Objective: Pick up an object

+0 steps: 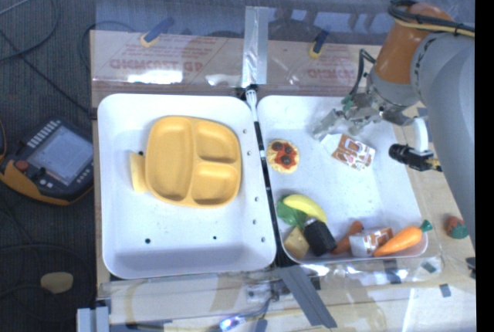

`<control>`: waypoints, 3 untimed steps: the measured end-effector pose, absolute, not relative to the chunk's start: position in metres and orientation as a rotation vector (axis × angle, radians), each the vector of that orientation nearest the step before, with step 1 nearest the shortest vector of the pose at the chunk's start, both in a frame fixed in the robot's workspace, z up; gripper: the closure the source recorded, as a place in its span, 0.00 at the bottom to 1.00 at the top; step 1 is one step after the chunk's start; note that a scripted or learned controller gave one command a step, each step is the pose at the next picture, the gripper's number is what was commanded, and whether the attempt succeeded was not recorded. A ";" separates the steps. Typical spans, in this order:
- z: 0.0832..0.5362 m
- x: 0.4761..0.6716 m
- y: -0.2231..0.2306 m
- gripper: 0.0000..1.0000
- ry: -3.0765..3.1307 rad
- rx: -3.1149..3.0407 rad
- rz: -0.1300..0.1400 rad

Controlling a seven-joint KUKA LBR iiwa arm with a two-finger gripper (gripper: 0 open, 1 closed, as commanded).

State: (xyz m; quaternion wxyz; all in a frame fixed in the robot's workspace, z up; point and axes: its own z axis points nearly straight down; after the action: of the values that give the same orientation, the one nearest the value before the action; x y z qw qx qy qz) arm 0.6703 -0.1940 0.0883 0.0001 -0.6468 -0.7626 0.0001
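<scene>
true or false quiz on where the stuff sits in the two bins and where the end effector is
1. The yellow divided tray lies in the left bin. True.
2. The carrot lies in the left bin. False: it lies in the right bin, near its front edge.
3. The end effector is over the right bin. True.
4. The banana rests on the yellow divided tray. False: it lies in the right bin.
5. The mini pizza lies near the wall between the bins. True.

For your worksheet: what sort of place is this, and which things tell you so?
Probably a robotics lab: a robot arm reaches over two white bins of toy food such as a carrot, with a control pendant on the carpet.
</scene>
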 end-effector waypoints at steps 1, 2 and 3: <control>0.092 0.624 -0.214 0.00 -2.400 -2.041 -0.022; 0.091 0.587 -0.208 0.00 -2.468 -1.961 -0.010; 0.090 0.543 -0.190 0.00 -2.488 -1.940 -0.005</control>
State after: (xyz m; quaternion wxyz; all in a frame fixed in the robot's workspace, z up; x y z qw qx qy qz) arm 0.5434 -0.1899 0.0904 -0.0068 -0.6149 -0.7886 -0.0016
